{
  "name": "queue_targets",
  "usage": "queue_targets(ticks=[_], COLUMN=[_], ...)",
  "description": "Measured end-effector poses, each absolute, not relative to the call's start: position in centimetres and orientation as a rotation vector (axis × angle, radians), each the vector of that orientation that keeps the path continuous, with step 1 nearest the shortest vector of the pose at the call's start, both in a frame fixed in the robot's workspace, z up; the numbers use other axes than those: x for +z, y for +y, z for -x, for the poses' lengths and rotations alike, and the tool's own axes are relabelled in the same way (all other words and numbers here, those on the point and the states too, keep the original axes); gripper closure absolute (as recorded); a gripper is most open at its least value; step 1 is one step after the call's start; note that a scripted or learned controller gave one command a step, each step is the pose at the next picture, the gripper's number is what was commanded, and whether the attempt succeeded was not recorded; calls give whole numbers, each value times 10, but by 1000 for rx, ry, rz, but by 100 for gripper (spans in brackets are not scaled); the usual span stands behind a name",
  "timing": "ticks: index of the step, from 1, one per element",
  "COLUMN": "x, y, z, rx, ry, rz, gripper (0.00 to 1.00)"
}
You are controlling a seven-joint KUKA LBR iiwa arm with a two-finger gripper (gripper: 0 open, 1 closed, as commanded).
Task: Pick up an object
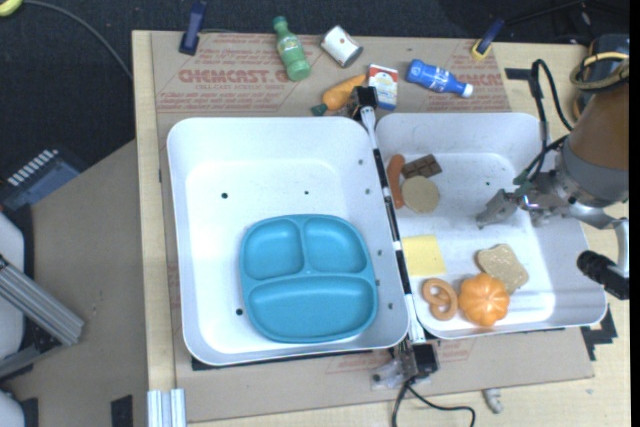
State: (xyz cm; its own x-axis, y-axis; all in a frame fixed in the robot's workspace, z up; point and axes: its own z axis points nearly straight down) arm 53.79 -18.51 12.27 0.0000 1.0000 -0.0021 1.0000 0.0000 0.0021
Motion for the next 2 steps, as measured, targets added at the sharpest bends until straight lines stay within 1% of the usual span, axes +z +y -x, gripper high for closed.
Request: queue_targets(ticks=[1,2], x=[86,224], y=[-149,-207], z=[-480,-512], rx=[2,1], ry=[2220,2219], rz=[-2219,-2219], gripper=[0,0])
